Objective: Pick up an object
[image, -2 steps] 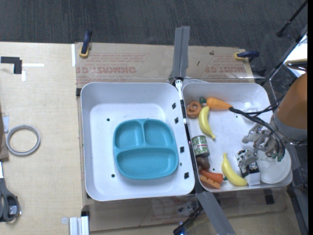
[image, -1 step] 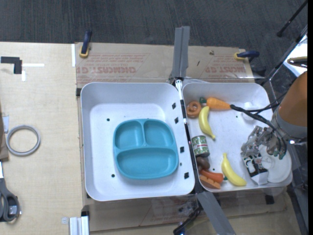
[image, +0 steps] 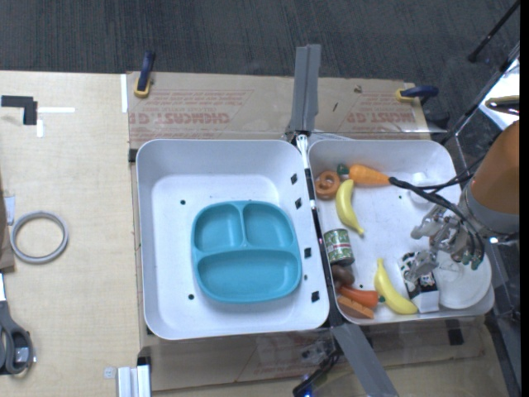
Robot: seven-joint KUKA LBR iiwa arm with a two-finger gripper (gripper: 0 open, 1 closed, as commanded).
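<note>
Your two white bins sit side by side on the tabletop [image: 66, 164].

Left bin [image: 157, 246]: one blue divided plate [image: 245, 251], flat in the middle.

Right bin [image: 397, 151], listed from the far end:
- Carrot [image: 368, 174], long axis running across the bin, thick end toward the divider, tip toward your arm's side.
- Orange ring-shaped piece [image: 326, 184], just beside the carrot's thick end.
- Banana [image: 348, 208], long axis running near-to-far, touching the ring piece at its upper end.
- Small can [image: 337, 246], lying near the divider below that banana.
- Second banana [image: 392, 289], angled from upper left down to lower right, near the front wall.
- Second carrot [image: 357, 300], lying across the front left corner, just beside the second banana.

Gripper [image: 431, 255]: low over the right side of the right bin, near the second banana's lower end. You cannot tell how far the fingers are spread, nor whether anything sits between them.

Also on the tabletop: a grey tape ring [image: 36, 236] at the left.
</note>
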